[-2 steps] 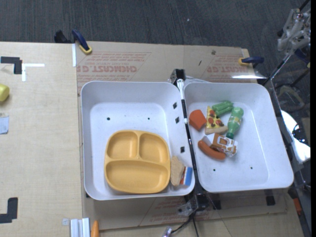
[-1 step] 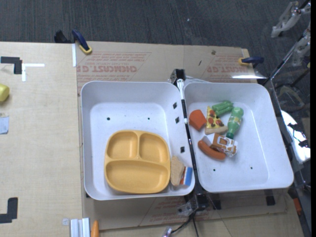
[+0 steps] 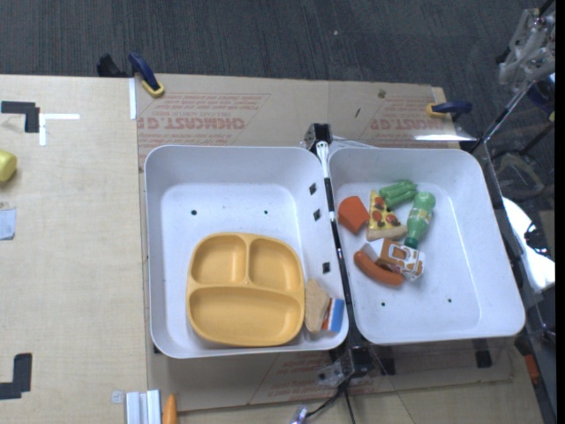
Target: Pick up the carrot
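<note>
The carrot point(image 3: 353, 213) is a short orange chunk lying in the right bin point(image 3: 459, 312), near its left wall. Right beside it are a pizza slice point(image 3: 382, 217), a green vegetable point(image 3: 397, 191) and a green bottle point(image 3: 418, 219). A red-brown sausage point(image 3: 378, 269) and a small carton point(image 3: 402, 259) lie just in front of them. A pale grey piece that looks like my gripper point(image 3: 528, 49) hangs at the top right, well outside and behind the right bin, far from the carrot. It is blurred.
The left bin point(image 3: 168, 237) holds a yellow divided plate point(image 3: 245, 290) and a bread slice point(image 3: 316, 307) with a blue and red item beside it. Clamps point(image 3: 146, 73) point(image 3: 448, 109) hold the cardboard at the back. A yellow object point(image 3: 4, 166) sits at the far left.
</note>
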Robot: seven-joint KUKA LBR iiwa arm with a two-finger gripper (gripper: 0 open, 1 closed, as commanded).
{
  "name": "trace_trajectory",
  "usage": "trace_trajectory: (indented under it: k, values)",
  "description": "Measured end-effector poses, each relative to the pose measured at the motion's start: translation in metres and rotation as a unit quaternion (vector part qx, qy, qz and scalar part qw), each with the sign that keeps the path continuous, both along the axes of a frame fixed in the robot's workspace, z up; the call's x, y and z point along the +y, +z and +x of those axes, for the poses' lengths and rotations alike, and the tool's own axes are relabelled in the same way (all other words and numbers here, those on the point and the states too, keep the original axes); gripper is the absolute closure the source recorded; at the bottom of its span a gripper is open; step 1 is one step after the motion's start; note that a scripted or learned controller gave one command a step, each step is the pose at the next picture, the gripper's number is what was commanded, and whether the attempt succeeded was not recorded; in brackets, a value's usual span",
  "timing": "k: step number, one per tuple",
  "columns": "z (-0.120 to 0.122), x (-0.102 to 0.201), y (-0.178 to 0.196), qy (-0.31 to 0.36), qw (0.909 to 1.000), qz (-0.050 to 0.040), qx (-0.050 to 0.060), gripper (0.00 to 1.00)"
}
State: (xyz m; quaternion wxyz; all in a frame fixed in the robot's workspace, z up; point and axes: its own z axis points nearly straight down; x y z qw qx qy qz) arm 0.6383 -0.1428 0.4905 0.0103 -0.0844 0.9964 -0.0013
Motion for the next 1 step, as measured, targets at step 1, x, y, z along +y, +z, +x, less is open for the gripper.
trace_trajectory:
  k: [1]
  values:
    - [0.0000,0.0002,-0.0001,0.000,1.0000,0.0002,0.000,0.00]
